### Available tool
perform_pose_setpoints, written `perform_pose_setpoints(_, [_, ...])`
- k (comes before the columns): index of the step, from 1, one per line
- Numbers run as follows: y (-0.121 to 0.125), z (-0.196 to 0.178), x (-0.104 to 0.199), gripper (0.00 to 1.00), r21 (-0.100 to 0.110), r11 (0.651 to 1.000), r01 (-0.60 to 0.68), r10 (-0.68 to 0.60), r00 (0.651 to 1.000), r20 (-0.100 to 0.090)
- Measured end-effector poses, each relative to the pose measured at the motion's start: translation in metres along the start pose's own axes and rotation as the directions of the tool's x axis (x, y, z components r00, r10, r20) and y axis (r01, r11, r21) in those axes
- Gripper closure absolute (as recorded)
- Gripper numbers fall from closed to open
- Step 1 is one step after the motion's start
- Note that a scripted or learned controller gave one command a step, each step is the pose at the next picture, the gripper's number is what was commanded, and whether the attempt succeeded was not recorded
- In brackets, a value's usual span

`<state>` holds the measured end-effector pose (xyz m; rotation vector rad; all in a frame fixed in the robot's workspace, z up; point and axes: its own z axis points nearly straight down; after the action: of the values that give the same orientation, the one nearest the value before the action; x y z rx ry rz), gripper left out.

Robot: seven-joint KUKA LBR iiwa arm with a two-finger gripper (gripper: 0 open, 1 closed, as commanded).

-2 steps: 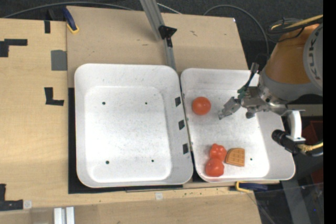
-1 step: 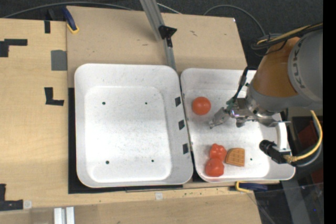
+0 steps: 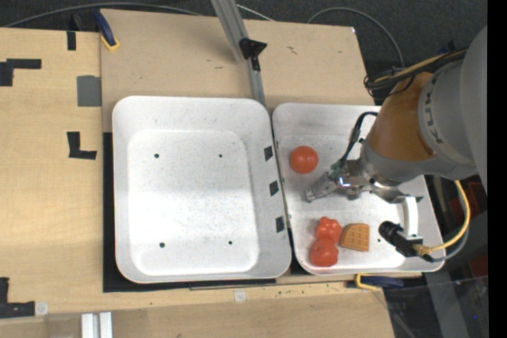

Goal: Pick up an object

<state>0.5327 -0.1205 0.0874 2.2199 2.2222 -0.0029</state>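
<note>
Three small objects are seen in the right-hand bin (image 3: 317, 116). An orange-red ball (image 3: 303, 160), round and smooth, lies in the bin's left half, near the wall shared with the left-hand bin (image 3: 190, 111). A red, lobed item (image 3: 324, 242), shaped like a pepper or two joined fruits, lies close to the near rim. A tan waffle-patterned piece (image 3: 356, 237) is set just beside it on the right, apparently touching it.

The gripper (image 3: 321, 190) is held low over the bin floor between the ball and the red item, its metal tip pointing left. Nothing is seen between its fingers. How far they are parted cannot be told from this slanted view.

Open floor is noted along the far part of the right-hand bin and between the ball and the lower pair. The red item and the tan piece are crowded toward the near rim. The left-hand bin's white speckled floor is bare.

The right side of the right-hand bin is covered by the arm (image 3: 420, 127) and its orange band. A black fitting (image 3: 394, 234) with a yellow cable overlaps the near right corner. The arm is cut off at the view's right.
</note>
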Motion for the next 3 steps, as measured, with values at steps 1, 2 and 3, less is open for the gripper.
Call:
perform_pose_setpoints(1, [0.0,-0.012,0.001,1.0,0.001,1.0,0.001,-0.001,1.0,-0.002])
perform_pose_setpoints(2, [0.002,-0.075,-0.001,1.0,-0.005,1.0,0.0,0.0,1.0,-0.001])
perform_pose_setpoints(3, [0.003,-0.118,0.005,1.0,-0.005,1.0,0.001,-0.001,1.0,-0.001])
